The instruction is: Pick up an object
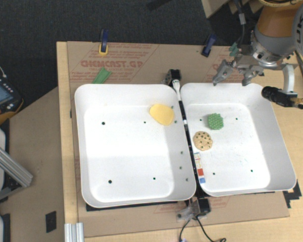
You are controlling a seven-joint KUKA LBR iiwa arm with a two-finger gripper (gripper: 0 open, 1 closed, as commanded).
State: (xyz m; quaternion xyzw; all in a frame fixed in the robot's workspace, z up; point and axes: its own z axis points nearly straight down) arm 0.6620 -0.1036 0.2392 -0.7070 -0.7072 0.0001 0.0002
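Two-finger metal gripper (233,77), fingers spread apart and grasping nothing, poised over the rear rim of the right shallow white plastic bin (272,140), below the arm's orange band (278,16). Two bins in all: the left white bin (91,135) adjoins the right bin along a black centre divider (182,115). Inside the right bin, two objects: one green knobbly disc (214,121) near its middle, and one tan chocolate-chip cookie (203,140) just in front of and left of the disc. One yellow rounded piece (162,114) lies in the left bin, near the divider. Brown cardboard sheet (131,64) behind the bins carries partly legible red lettering, not clear enough to read with certainty
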